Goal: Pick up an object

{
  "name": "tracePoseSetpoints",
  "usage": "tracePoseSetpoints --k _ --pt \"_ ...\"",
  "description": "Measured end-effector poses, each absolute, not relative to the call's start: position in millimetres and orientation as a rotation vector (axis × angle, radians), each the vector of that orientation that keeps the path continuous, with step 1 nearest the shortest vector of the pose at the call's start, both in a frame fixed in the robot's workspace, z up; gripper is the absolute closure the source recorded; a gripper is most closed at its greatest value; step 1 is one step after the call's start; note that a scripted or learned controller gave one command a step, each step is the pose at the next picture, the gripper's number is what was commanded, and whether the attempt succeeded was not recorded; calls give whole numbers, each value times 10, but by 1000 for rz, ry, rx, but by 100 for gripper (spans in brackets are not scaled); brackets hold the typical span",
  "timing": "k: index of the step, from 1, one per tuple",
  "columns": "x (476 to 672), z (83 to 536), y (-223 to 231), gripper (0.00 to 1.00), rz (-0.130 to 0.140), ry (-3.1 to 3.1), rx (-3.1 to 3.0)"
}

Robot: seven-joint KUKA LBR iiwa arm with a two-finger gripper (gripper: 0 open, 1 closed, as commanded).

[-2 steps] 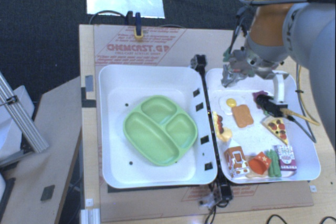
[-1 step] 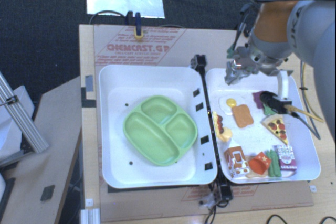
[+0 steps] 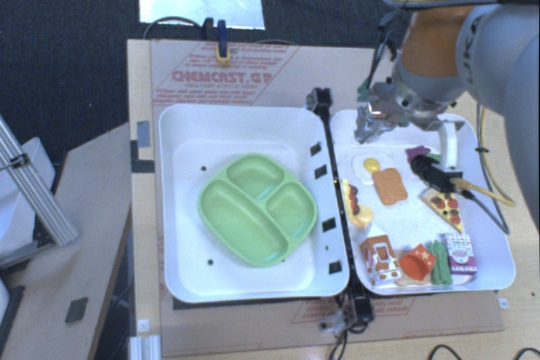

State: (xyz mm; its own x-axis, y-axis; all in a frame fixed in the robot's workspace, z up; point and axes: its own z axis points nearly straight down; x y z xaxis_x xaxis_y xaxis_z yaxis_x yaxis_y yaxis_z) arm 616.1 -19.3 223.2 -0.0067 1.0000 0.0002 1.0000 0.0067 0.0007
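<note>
- Gripper [image 3: 371, 129] hangs over the far left corner of the right bin [image 3: 409, 219], just inside the rim. Whether it is wide or narrow cannot be told, and nothing is seen held.
- Fried egg [image 3: 369, 168], flat and glossy white with a yellow dome, lies just below the gripper.
- Orange slab [image 3: 391, 185] sits beside the egg, matte, with rounded corners.
- Pizza slice [image 3: 445, 207], a thin wedge, lies toward the right wall.
- Near edge is crowded: boxy orange-and-white carton [image 3: 380, 260], orange piece [image 3: 417, 264], green piece [image 3: 440, 260] and red packet [image 3: 460, 253] sit packed together.
- Open floor lies mid-bin, between slab and carton.
- Left bin [image 3: 181, 156] holds a smooth green divided plate [image 3: 257, 208], with bare white floor along its walls.
</note>
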Motion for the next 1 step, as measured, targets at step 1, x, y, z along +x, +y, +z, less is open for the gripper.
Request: tracePoseSetpoints --k 1 --pt "6195 2326 -223 100 2 2228 2213"
